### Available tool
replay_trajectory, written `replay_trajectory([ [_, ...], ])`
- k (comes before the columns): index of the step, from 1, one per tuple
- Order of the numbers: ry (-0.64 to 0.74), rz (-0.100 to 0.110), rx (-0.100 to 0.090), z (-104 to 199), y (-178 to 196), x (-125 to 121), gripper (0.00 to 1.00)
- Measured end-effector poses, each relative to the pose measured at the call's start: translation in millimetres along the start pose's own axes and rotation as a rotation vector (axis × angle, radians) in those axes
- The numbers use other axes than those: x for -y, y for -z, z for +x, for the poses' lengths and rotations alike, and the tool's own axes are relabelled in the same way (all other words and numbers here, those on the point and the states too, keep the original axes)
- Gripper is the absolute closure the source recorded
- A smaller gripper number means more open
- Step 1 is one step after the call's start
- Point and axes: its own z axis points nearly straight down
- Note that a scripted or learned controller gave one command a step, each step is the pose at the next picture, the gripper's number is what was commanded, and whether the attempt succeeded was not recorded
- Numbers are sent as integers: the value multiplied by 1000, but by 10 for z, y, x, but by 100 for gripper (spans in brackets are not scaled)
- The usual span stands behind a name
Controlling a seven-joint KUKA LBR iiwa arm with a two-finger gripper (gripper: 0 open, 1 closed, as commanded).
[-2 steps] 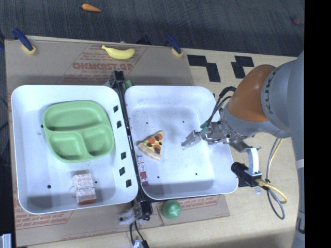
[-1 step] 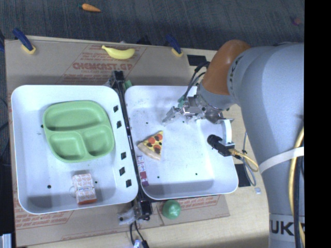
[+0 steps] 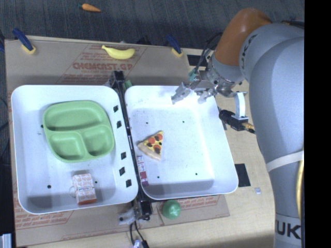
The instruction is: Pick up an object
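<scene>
The grey arm reaches in from the right, its claw (image 3: pixel 192 93) hanging empty, fingers apart.

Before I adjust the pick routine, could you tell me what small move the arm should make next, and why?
Probably shift the gripper toward the pizza slice: it hovers at the right bin's far edge holding nothing, and the slice lies apart from it near the divider.

Two white bins (image 3: pixel 217 154) sit on brown cardboard (image 3: pixel 83 61) printed with red lettering. The left bin holds a pale green divided tray (image 3: pixel 77 128) and a small white-and-red carton (image 3: pixel 84 187). The pizza slice toy (image 3: pixel 153 144) is yellow with red and dark spots. A yellow banana (image 3: pixel 118 51), green ball (image 3: pixel 171 209), orange carrot (image 3: pixel 91 7) and blue clamps (image 3: pixel 24 40) lie outside.
</scene>
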Motion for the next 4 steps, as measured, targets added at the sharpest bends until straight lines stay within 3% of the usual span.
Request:
replay_trajectory([
  [1, 0, 6, 0, -276, -775, 1120, 0],
  [2, -1, 1, -1, -268, -768, 456, 0],
  [3, 2, 2, -2, -265, -664, 453, 100],
  [4, -1, -1, 1, -279, 672, 696, 100],
])
